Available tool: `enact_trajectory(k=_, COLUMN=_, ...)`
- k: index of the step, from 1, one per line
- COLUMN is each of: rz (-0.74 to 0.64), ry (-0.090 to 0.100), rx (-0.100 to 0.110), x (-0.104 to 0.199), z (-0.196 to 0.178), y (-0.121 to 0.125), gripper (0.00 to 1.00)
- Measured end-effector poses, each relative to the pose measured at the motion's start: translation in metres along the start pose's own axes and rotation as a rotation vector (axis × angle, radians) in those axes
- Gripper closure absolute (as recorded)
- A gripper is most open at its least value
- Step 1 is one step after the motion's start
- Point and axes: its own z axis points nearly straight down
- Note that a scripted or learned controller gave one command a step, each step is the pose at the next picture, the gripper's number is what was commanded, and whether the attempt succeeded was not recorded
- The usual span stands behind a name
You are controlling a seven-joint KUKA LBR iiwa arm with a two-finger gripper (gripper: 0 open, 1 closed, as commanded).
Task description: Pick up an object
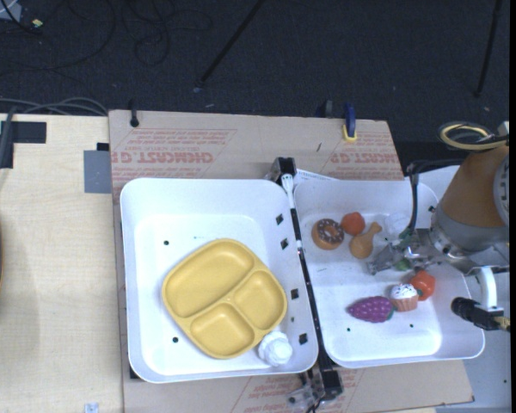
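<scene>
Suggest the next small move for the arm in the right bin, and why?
Probably a short shift toward the cupcake and tomato, then descend. The pincer sits low in the right bin with nothing visibly between it, in a gap between the chicken leg and those two. The donut and grapes lie farther off.

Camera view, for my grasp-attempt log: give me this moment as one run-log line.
gripper: low in right bin, beside chicken drumstick | doughnut, grapes, cupcake: loose | left bin: yellow divided plate
</scene>
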Motion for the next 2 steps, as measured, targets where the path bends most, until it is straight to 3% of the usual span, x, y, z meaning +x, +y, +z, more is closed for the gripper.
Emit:
enact_trajectory(k=1, rz=0.001, ry=0.002, rx=-0.002, x=0.063, z=-0.003, y=-0.063, gripper=0.0)
enact_trajectory(k=2, rz=0.008, ry=0.0, rx=-0.005, x=0.058, z=-0.014, y=-0.061, gripper=1.0)
